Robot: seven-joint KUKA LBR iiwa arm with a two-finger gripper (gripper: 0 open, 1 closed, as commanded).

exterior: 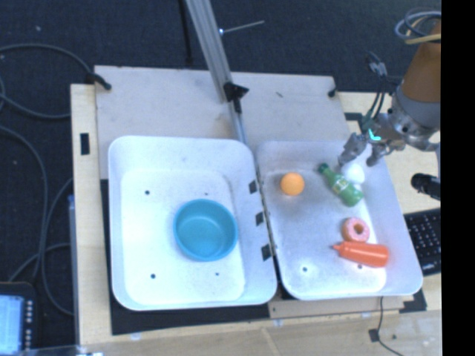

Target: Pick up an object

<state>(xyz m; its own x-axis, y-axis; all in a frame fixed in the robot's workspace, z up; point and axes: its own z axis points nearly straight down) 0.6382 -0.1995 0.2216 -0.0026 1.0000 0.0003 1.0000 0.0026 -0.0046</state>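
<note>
In the right bin [312,280] lie an orange ball [292,184], a green bottle [341,185] with a white object [355,173] beside it, a pink ring [356,230] and an orange carrot-shaped toy [362,254]. A blue bowl [205,229] sits in the left bin [133,199]. My gripper [364,152] hangs open at the right bin's far right corner, just above the white object and the bottle's right end, with nothing between its fingers.
A slanted metal pole [211,43] rises from the bench behind the bins. A dark keyboard [424,239] lies to the right of the right bin. Cables run over the dark floor at the left.
</note>
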